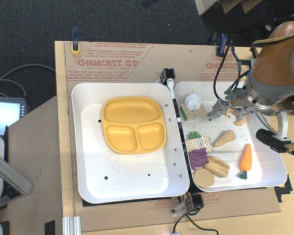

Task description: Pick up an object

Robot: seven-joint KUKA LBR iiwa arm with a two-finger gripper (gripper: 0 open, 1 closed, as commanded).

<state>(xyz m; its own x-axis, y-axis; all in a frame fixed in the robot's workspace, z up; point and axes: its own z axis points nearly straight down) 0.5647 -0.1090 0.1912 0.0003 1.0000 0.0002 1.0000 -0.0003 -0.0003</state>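
Observation:
My gripper (226,112) hangs over the back of the right bin (274,177), open, its grey fingers (214,112) spread apart. A small tan piece (240,121) lies just beneath and right of it; I cannot tell whether they touch. In the same bin lie a white ball-like item (192,102) on a waffle square (197,113), a cone (224,138), an orange carrot (245,157), a patterned square (199,143), purple grapes (198,157), a bread roll (217,166) and a round cookie (203,178).
The left bin (88,170) holds a yellow divided plate (134,123). The arm (277,62) and its cables come in from the right over the right bin's back edge. A black part (272,141) of the arm overhangs the bin's right side.

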